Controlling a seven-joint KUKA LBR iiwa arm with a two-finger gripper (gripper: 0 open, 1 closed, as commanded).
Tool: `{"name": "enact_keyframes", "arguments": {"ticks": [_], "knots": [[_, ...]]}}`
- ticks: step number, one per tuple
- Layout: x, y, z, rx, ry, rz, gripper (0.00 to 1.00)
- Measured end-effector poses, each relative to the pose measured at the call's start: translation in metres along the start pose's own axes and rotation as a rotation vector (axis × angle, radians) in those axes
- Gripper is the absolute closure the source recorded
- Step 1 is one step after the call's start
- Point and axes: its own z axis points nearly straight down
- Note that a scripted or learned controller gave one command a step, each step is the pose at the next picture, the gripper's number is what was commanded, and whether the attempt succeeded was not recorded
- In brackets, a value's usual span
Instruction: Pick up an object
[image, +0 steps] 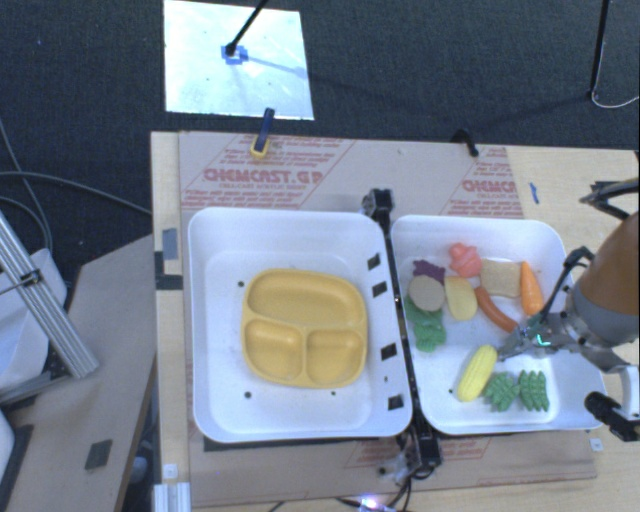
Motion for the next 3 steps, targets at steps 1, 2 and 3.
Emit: {"name": "enact_keyframes", "arguments": {"ticks": [1,2,3], "knots": [[0.000,0.001,-0.011,-0.003,0.000,-0.003,1.00],[0.000,0.001,-0.010,-0.002,0.000,-0.002,0.00],[0.011,-0.017,0.001,0.002,0.001,0.002,0.00]]}}
